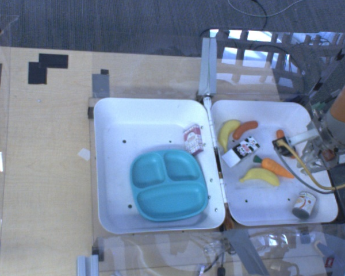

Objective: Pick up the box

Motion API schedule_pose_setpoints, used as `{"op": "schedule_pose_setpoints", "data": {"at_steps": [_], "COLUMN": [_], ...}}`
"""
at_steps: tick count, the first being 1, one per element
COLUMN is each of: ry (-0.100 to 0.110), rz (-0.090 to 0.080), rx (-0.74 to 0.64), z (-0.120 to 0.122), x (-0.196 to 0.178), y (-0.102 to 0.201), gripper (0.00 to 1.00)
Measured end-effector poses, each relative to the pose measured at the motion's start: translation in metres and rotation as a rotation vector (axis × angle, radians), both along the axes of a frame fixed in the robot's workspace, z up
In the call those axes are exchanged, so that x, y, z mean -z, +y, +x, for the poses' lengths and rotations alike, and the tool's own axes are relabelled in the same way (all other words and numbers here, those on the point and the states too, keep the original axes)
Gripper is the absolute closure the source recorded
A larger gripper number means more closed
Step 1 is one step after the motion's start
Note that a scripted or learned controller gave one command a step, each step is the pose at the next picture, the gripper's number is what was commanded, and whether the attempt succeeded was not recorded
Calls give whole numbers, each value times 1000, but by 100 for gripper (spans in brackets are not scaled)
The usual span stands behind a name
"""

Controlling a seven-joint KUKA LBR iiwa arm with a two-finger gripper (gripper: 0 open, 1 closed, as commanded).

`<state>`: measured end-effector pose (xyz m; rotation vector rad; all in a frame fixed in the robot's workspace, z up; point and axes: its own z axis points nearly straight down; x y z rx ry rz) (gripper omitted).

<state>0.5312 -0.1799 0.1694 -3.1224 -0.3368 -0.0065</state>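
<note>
The pale wooden tabletop (46, 154) carries black patches near its far left corner. The left bin (112, 131) comes next. A blue plate (169, 186) with three compartments lies in its near half, right of the middle. The box (193, 138), red and white, is in this bin's far right part. It lies just beyond the plate's far right corner and close against the wall shared with the other bin.

In the right bin (264, 203), a banana (227, 132) lies near the far left corner, with a sausage (245, 129) touching its right side. Just in front of them is a black-and-white spotted carton (245, 148), tilted. To its right and nearer the front, a carrot (274, 167) lies on the slant, and a second banana (261, 177) lies touching it in front. A small can (303, 204) lies on its side near the front right corner.

The gripper (317, 153) is low over the right bin's right edge, well apart from the box; I cannot tell whether it is open or closed. The arm (342, 117) reaches in from the right above it.
</note>
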Motion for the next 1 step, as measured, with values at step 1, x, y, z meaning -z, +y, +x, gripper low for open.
{"op": "schedule_pose_setpoints", "data": {"at_steps": [1], "ry": [-4], "rz": [0], "rx": [-5], "z": [2], "x": [-11], "y": [1], "gripper": [100]}}
